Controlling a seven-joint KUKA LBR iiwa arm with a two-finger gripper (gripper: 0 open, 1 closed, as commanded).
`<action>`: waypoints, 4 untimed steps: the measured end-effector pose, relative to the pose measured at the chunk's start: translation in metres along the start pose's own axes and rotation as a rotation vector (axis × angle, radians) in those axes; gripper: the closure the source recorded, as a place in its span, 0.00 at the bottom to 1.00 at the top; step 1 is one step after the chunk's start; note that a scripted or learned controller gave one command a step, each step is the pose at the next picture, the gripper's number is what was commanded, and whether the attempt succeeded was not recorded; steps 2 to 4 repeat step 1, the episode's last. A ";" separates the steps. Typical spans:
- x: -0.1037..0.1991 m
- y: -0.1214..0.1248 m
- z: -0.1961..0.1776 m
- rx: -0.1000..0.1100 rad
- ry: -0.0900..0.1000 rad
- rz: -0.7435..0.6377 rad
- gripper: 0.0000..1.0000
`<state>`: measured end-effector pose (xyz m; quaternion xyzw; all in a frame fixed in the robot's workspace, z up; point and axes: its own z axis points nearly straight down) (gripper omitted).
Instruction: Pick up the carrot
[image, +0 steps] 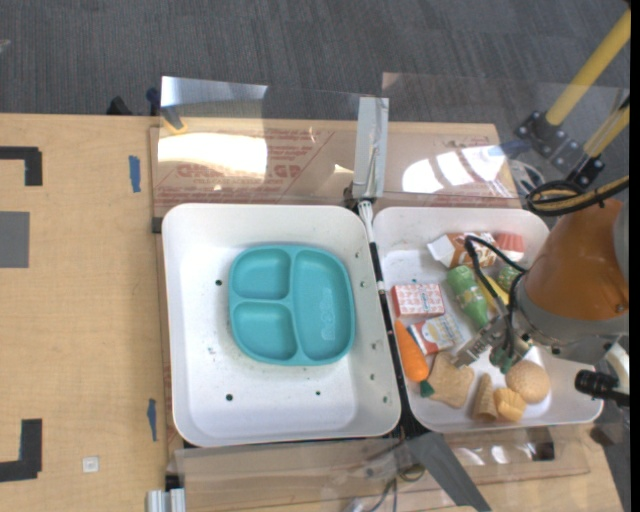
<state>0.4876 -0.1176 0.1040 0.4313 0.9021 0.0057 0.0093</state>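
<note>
Two shallow white bins are seen side by side: a left bin (190, 330) and a right bin (405, 235). One teal plate (292, 304) with three compartments is counted in the left bin. In the right bin, one orange carrot (411, 353) is counted against the bin's left wall. Two small cartons are counted, one red and white (418, 298) and one smaller (437, 333). One green bottle-shaped item (467, 294) is counted. About four tan bread-like pieces are counted, among them a round roll (527, 381) and a wedge (452, 383). Further packets at the bin's far end cannot be counted with certainty. One robot arm (580, 270) is counted.
</note>
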 end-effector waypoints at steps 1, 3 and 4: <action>-0.012 -0.016 -0.062 0.012 0.007 -0.404 1.00; -0.012 -0.016 -0.062 0.012 0.007 -0.404 1.00; -0.012 -0.016 -0.062 0.012 0.007 -0.404 1.00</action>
